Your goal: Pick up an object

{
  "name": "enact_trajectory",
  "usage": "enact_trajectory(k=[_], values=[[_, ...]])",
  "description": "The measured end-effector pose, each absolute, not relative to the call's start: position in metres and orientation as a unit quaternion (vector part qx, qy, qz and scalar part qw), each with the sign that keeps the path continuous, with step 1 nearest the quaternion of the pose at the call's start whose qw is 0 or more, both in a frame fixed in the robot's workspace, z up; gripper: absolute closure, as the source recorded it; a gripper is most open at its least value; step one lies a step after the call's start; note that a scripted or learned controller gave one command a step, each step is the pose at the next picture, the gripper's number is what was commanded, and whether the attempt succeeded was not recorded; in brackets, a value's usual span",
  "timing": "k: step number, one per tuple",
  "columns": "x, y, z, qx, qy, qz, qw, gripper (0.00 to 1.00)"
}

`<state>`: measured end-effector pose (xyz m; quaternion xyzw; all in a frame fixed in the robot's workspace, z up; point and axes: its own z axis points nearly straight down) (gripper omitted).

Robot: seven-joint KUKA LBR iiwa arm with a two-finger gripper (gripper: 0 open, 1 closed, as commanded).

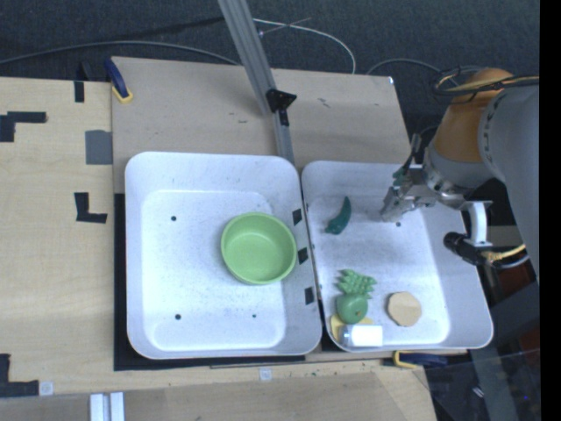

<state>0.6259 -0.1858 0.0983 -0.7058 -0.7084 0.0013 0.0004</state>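
My gripper (392, 211) hangs over the back of the right bin (456, 274), its fingers slightly apart with nothing between them. A dark green curved piece (339, 217) lies on the bin floor to its left, apart from the fingers. Near the front of the same bin lie a green leafy toy (353, 295), a round tan disc (404, 309) and a small white block (365, 335) on something yellow. A light green bowl (258, 248) sits in the left bin (158, 235).
A grey pole (254, 55) slants down from the top to the seam between the bins. Cables run across the dark floor behind the bench. The arm's grey body with its orange band (465, 130) fills the right side.
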Motion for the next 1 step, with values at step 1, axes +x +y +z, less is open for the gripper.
enact_trajectory(k=[1], values=[[0.6280,-0.1870,0.1408,-0.707,-0.708,-0.0008,-0.001,1.00]])
